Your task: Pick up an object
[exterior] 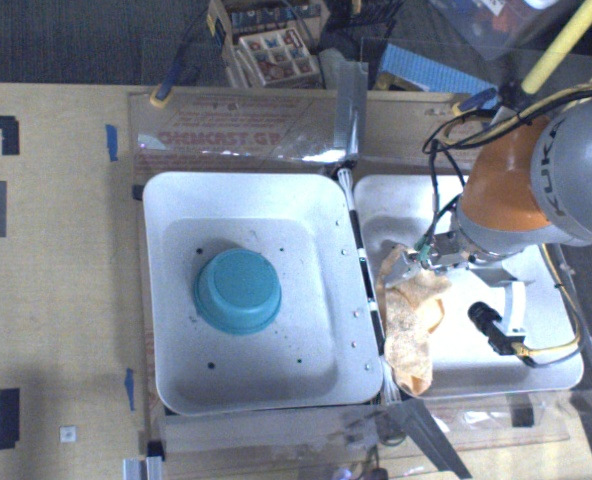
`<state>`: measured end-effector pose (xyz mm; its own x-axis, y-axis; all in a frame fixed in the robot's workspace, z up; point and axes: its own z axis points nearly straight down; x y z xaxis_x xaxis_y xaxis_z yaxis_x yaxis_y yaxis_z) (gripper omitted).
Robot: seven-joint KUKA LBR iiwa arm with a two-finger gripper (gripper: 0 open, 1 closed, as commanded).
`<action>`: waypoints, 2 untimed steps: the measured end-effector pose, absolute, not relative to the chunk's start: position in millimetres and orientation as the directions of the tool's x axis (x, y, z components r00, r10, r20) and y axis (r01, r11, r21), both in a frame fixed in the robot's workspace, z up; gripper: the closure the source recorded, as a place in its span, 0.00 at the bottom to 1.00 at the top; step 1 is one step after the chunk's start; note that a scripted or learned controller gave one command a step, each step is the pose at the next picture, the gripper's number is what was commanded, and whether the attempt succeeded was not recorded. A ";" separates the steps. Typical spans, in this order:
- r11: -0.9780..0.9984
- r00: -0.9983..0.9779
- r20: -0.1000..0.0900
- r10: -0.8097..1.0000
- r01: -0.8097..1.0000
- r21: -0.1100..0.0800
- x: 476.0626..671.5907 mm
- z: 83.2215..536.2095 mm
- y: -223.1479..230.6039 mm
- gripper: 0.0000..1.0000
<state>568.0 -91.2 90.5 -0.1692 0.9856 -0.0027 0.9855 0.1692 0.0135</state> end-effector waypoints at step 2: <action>0.301 -0.301 -0.002 0.954 0.954 0.002 565.1 198.9 -100.3 1.00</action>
<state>565.1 -100.3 198.9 -0.3009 0.9537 -0.0015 0.9537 0.3009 0.0025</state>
